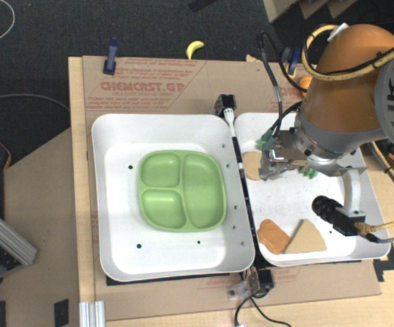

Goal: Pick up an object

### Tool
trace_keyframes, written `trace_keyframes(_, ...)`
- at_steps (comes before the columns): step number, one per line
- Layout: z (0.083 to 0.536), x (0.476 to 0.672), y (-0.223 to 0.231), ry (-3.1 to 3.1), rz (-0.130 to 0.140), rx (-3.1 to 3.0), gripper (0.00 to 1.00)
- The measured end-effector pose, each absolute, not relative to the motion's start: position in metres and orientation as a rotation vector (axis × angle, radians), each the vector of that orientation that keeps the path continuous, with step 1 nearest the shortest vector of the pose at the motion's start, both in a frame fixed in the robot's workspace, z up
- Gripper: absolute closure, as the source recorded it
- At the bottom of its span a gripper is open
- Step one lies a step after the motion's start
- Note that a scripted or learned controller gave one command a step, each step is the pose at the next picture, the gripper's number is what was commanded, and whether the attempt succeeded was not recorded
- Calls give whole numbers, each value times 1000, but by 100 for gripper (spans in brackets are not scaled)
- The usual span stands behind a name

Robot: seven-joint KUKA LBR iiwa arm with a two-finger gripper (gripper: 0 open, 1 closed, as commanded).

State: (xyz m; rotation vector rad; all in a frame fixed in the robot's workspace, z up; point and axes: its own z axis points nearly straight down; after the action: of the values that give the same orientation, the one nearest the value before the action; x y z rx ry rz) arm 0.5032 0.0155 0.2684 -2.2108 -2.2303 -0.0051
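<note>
1. Our gripper (273,165) sits low in the right bin (286,199), near that bin's left wall, with the grey wrist and its orange band right above it.
2. We cannot tell whether it is apart or together: the wrist covers most of it from this slanted angle, and we see nothing that is plainly clamped in it.
3. Nearest to it is a tan round piece (251,163), just beside the gripper and against the bin's left wall. Whether the two touch, we cannot say.
4. Green bits (267,142) peek out on either side of the wrist. We judge that they may belong to one object lying under it, but most of it is hidden.
5. Towards the near edge of the same bin, an orange-brown piece like a bread roll (273,235) lies beside a tan wedge (307,237). They are touching or nearly so, and both are well apart from the gripper.
6. In the left bin (103,182) lies a green divided plate (182,189), far from the arm.
7. As to progress, we judge that the reach into the bin is done and the gripper is down at picking height. A secure hold and the lift are not yet shown, so the task itself is left to do.
</note>
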Motion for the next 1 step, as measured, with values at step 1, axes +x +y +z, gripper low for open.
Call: trace_keyframes(1,366,483,-9,-2228,-14,-2228,100)
